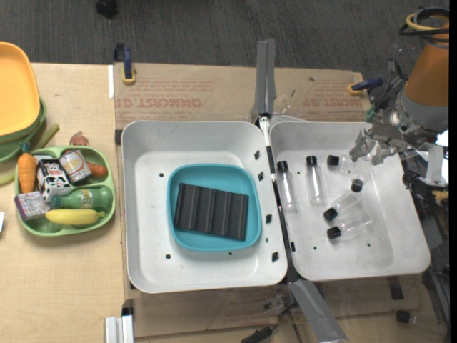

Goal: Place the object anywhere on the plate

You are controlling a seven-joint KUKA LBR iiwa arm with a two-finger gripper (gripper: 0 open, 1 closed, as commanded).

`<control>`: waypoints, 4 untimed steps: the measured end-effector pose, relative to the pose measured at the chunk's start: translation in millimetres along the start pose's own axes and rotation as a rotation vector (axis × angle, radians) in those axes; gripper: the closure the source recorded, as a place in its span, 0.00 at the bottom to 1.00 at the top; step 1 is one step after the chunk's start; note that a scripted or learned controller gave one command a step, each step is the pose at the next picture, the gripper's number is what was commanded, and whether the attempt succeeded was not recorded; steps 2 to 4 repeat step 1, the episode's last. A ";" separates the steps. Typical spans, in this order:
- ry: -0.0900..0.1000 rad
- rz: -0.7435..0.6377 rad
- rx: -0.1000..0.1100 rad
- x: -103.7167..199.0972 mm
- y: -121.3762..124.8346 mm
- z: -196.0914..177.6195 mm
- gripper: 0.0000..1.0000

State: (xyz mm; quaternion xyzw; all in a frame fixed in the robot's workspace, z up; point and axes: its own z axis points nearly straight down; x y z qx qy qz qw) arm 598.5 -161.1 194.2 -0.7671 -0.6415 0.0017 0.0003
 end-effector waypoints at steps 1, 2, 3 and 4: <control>0.000 0.000 0.000 -0.1 0.0 -0.1 0.00; 0.000 0.000 0.000 -0.1 0.0 -0.1 0.00; 0.000 0.000 0.000 -0.1 0.0 -0.1 0.00; 0.000 0.000 0.000 -0.1 0.0 -0.1 0.00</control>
